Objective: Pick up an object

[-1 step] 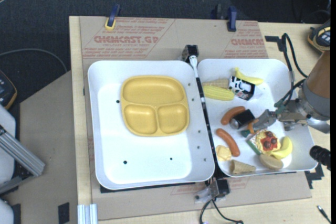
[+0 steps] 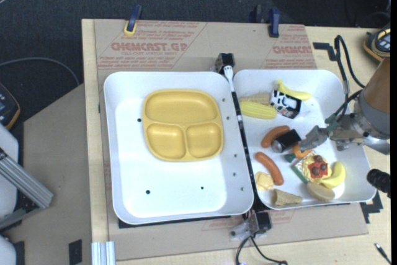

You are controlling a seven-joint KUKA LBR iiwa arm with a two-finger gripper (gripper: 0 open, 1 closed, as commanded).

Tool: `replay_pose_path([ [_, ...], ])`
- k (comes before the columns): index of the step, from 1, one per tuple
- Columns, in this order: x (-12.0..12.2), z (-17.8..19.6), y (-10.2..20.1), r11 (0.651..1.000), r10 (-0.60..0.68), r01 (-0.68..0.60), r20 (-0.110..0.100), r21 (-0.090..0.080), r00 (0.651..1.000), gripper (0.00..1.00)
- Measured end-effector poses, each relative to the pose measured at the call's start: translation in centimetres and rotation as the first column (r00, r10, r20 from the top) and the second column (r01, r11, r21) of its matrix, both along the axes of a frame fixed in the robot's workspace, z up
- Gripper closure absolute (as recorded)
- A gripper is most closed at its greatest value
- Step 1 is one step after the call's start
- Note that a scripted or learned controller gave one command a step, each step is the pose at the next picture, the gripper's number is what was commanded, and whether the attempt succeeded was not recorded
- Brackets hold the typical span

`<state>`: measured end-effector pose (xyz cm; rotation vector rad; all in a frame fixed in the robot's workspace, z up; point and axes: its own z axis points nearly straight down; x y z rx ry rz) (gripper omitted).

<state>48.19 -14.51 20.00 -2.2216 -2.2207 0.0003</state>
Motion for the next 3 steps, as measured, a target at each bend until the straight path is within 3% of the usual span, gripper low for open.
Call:
replay_pose_path([
  [1, -1.2, -5.3, 0.0, 1.0, -0.001, 0.001, -0.007, 0.003, 1.0, 0.0],
  [2, -0.8, -9.2, -0.3, 1.0, 0.0, 0.0, 0.018, -0.008, 1.0, 0.0],
  [3, -0.5, -9.5, -0.6, 1.0, -0.001, 0.001, 0.025, -0.012, 1.0, 0.0],
])
